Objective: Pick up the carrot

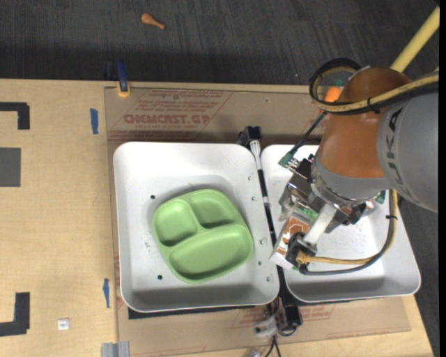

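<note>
1. Two shallow white bins (132, 209), side by side on the bench.
2. One green divided plate (202, 233), in the left bin.
3. One small orange object (152, 21), far left on the floor.

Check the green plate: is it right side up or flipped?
Right side up: the green plate shows three hollow compartments facing up in the left bin.

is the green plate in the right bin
No, the green plate lies in the left bin; the arm is over the right one.
</note>
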Controlling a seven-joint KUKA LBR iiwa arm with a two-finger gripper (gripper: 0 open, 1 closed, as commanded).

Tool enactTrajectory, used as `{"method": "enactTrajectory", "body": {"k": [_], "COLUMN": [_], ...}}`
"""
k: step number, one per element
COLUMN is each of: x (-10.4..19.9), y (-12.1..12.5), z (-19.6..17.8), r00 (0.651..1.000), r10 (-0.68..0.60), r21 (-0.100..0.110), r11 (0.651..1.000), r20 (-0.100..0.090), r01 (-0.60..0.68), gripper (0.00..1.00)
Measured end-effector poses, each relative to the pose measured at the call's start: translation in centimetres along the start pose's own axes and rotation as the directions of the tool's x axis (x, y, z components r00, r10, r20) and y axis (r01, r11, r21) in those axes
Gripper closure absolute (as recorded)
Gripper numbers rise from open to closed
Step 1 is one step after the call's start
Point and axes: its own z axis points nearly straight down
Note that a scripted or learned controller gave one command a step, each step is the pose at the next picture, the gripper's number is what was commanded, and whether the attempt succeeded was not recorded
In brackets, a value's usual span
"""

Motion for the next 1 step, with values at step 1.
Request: {"method": "enactTrajectory", "body": {"k": [1], "x": [-0.04], "y": [0.03], "z": [7.26], "r00": [0.978], "r10": [0.209], "r21": [0.0], "r11": [0.978], "r20": [0.0], "r01": [-0.209], "gripper": [1.0]}}
